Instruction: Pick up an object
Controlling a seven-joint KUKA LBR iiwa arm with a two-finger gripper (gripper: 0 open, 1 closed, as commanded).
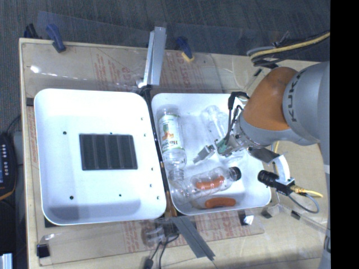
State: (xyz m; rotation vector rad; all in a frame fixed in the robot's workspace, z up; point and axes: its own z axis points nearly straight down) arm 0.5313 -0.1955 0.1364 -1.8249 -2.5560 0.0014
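The right bin (255, 198) holds several objects. A clear bottle with an orange and green label (170, 139) lies along its left wall. A second clear bottle with a black cap (208, 182) lies across the front, with something orange showing through it. An orange-red sausage-shaped piece (220, 203) rests against the front wall. A clear plastic item (213, 116) sits near the back. My gripper (208, 150) is low over the middle of this bin, between the labelled bottle and the capped bottle, pointing left. Nothing shows in its grasp.
The left bin (56, 150) holds a dark ribbed rectangular block (108, 152). The arm's orange band and grey wrist (275, 108) overhang the right bin's right side. A black cable fitting (269, 179) hangs by the right rim. Blue clamps (55, 37) hold the bench's back edge.
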